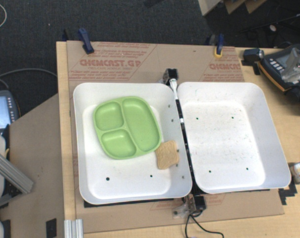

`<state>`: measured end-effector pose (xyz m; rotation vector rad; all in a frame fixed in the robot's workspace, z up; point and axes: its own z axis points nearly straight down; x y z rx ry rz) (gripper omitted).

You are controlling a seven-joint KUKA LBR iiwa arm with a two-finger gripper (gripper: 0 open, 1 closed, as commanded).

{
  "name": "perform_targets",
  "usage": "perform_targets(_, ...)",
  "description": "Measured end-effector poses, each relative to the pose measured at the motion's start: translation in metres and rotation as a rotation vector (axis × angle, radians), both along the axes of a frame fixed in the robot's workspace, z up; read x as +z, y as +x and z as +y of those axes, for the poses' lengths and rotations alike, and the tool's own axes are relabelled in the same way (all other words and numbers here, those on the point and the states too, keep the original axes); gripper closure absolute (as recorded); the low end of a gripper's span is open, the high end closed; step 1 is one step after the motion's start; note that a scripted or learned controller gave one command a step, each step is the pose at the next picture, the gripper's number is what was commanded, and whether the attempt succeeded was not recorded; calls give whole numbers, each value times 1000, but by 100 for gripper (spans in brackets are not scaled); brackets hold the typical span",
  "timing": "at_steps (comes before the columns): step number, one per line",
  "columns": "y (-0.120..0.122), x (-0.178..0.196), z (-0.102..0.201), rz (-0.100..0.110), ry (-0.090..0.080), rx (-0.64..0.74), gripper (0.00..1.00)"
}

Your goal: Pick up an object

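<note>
Camera view: one green tray (126, 128), one tan sponge (167, 154), two bins (85, 148).

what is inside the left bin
The left bin holds a green divided plate and a tan sponge-like piece touching its lower right edge. Anything under the plate is hidden.

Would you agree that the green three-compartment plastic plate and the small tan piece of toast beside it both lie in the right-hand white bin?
Not quite: the camera view shows the green three-compartment plastic plate and the small tan piece of toast beside it both lying in the left-hand white bin, not the right-hand white bin. The toast sits at the plate's lower right edge.
</note>
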<state>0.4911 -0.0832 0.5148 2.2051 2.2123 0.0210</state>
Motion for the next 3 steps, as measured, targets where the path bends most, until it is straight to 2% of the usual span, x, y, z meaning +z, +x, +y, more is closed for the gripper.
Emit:
perform_targets(1, -13, -117, 17, 35, 5, -4, 100)
perform_targets(2, 13, 29, 37, 2, 2, 0, 100)
perform_targets(3, -14, -92, 53, 36, 4, -4, 100)
